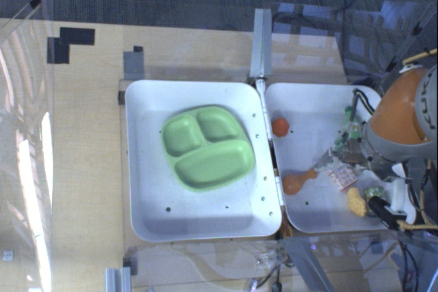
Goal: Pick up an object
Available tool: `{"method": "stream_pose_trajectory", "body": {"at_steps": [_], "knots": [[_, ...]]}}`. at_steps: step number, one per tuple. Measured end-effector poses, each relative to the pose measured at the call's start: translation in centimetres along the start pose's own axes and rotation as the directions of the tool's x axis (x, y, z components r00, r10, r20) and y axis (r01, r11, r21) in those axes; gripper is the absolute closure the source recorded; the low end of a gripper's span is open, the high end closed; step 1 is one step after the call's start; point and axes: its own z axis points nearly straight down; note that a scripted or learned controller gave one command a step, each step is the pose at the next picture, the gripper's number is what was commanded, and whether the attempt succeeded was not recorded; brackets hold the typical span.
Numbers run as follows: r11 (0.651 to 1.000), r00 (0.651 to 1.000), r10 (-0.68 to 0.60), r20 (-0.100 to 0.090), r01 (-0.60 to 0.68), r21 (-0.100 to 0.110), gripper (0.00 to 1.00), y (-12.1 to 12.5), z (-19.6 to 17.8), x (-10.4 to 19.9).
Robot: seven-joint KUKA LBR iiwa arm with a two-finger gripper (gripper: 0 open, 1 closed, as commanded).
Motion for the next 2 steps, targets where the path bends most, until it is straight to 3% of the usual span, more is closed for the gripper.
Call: {"method": "stream_pose_trajectory", "body": {"at_steps": [1, 2], "knots": [[1.000, 1.000, -0.003, -0.002, 0.003, -0.005, 1.00, 0.3, -1.1, 0.1], [0.999, 0.999, 0.048, -0.001, -0.048, 0.007, 1.00, 1.1, -15.8, 11.8]]}}
